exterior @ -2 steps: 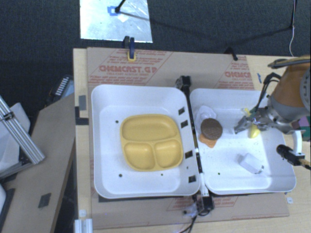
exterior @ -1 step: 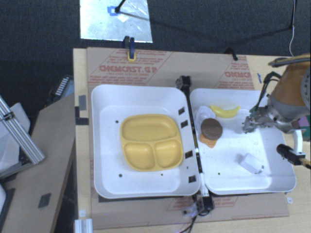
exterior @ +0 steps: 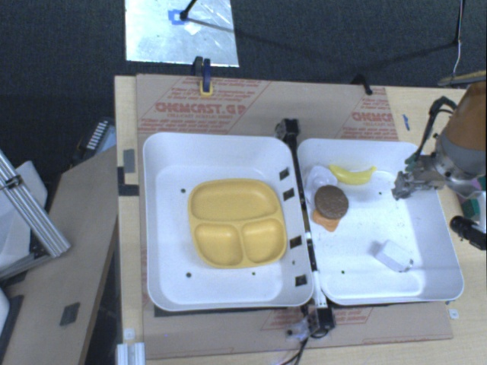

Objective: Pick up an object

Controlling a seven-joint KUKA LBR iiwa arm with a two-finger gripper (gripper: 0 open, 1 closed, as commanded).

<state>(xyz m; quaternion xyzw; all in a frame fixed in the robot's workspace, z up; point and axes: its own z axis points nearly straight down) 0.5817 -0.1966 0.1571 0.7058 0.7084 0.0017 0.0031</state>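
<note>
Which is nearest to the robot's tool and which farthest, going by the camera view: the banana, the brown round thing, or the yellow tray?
From the tool, at the right bin's far right edge:
1. The banana, at the back of the right bin.
2. The brown round thing, by that bin's left wall.
3. The yellow tray, in the middle of the left bin.

Two white bins [exterior: 167,158] [exterior: 434,280]. One yellow tray [exterior: 232,220], with three compartments. One banana [exterior: 352,174], one brown disc [exterior: 332,201], one orange piece [exterior: 326,222], one white block [exterior: 392,255], one pale cup [exterior: 318,177].
</note>
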